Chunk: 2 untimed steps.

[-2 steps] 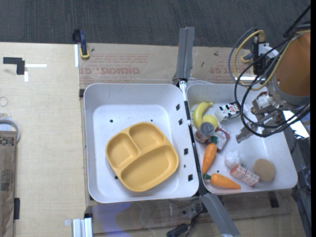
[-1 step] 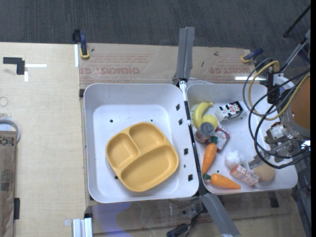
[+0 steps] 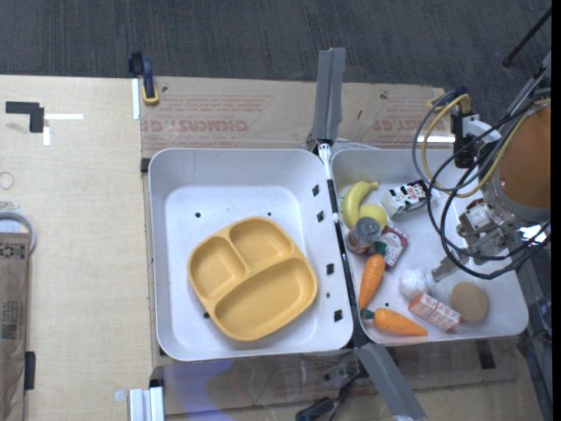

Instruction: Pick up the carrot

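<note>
Nothing is grasped yet. The carrot (image 3: 372, 280) lies in the right bin (image 3: 519, 323), left of the pincer (image 3: 441, 272); whether that is wide or narrow I cannot tell.

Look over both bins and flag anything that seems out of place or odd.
One oddity: the right bin holds two carrots, one lying lengthwise, another lying crosswise near the front wall. The yellow divided plate sits askew in the left bin. Nothing looks spilled or damaged.
</note>
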{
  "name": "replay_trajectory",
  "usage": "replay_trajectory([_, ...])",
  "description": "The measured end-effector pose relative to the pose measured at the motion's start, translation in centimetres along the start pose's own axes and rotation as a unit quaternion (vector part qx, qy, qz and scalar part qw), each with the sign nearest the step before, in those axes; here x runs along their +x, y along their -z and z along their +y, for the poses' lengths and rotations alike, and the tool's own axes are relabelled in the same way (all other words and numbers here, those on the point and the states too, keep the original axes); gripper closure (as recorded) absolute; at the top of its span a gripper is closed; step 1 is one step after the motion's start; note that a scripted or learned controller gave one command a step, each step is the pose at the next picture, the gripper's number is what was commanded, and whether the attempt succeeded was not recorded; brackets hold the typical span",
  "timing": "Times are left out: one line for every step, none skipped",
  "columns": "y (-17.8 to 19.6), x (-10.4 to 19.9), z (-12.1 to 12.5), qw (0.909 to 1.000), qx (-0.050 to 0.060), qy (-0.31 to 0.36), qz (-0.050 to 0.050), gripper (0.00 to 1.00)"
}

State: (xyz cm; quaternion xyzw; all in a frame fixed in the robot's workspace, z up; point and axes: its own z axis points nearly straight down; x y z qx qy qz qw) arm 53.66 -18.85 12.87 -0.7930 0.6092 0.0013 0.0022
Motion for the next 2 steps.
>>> replay_trajectory([2.13, 0.03, 5.78, 0.9810, -0.001, 0.194, 0.000, 0.00])
replay_trajectory([2.96, -0.12, 5.58, 0.9814, 0.000, 0.192, -0.002, 1.00])
